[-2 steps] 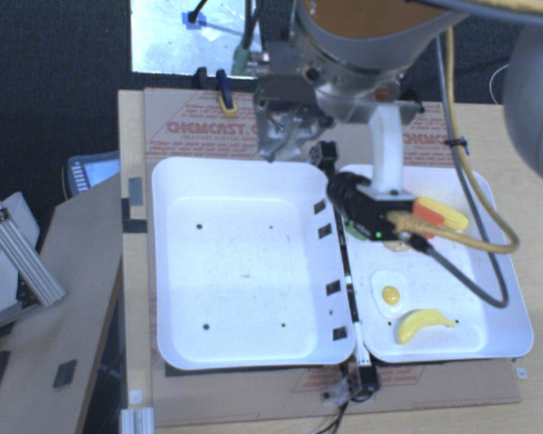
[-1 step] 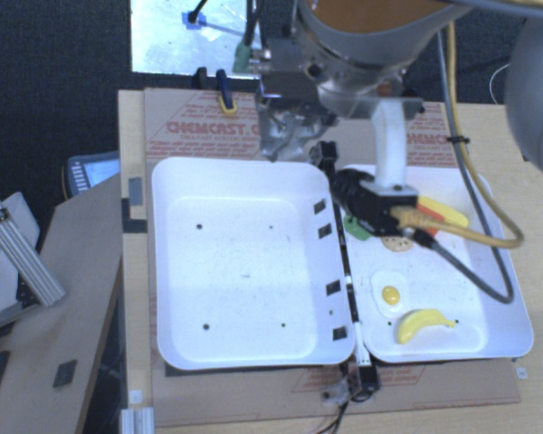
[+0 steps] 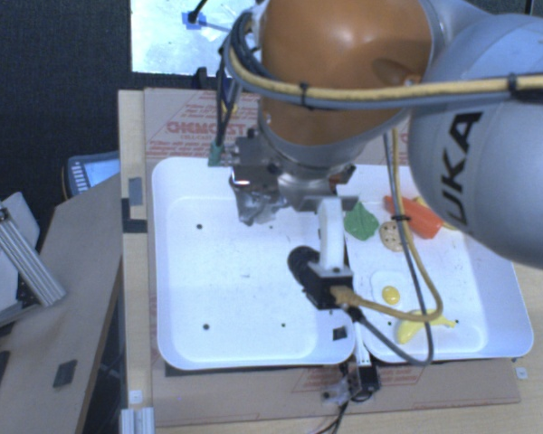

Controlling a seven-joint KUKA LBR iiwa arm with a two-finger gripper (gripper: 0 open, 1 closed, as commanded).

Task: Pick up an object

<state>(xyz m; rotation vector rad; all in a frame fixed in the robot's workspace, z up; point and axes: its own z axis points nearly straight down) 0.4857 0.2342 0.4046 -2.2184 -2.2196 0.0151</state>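
Objects all lie in the right bin: nearest a yellow piece, then a smaller yellow one, farther back a green lump and an orange piece. Your gripper hangs over the left bin, open or closed you cannot tell; move across, descend squarely on 1 piece. Beyond: cardboard, dark backdrop.

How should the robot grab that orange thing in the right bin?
Probably from straight above, pinching across the narrow middle of the orange thing. It lies flat and long in the right bin. A dotted piece sits close by its left end, so stay off that end.
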